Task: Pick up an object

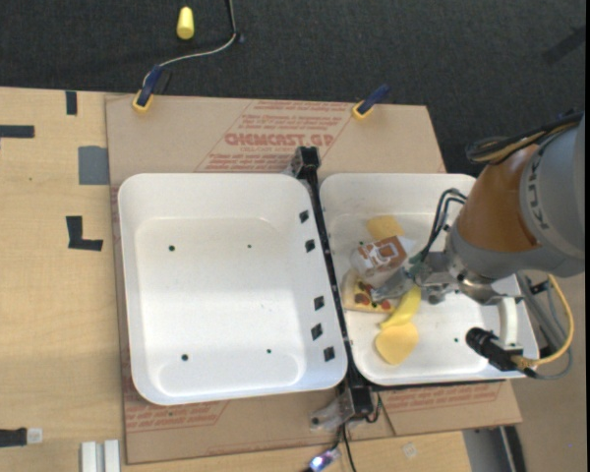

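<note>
We judge the small yellow banana-shaped plastic toy (405,309) in the right white bin (442,362) light, stiff and slick, best pinched across its middle, though we cannot tell how the two-finger gripper (420,281) is set

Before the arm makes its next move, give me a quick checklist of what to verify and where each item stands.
1. Objects to pick are in the right bin: ok, a small pile sits by the divider.
2. Arm is over that bin: ok, it reaches in from the right, wrist down near the pile.
3. Gripper is by the pile: ok, next to the yellow piece.
4. Something is held: cannot tell, the wrist hides the contact.
5. Pile is loose enough to take one item: not ok, the clear packet and yellow pieces overlap.
6. Left bin has room for a drop: ok.
</note>
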Robot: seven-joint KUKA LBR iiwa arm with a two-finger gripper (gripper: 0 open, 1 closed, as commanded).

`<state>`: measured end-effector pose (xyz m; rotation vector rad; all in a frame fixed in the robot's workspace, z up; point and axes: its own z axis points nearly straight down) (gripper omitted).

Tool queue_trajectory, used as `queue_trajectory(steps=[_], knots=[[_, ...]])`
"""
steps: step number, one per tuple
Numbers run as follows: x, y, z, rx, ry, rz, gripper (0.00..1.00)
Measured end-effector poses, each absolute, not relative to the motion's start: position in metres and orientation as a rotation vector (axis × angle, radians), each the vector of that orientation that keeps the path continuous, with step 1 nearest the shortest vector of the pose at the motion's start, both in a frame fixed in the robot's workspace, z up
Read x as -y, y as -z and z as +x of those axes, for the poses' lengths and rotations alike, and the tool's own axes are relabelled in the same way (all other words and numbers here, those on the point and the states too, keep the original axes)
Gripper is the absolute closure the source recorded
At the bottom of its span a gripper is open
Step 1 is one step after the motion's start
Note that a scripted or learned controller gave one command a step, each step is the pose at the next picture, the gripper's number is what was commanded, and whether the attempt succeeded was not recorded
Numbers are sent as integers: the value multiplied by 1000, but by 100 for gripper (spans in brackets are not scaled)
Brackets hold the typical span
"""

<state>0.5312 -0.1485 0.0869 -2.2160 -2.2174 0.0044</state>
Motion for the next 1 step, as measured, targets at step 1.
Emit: queue_trajectory(steps=[1], knots=[[136, -84, 608, 2226, -3, -2214, 0]])
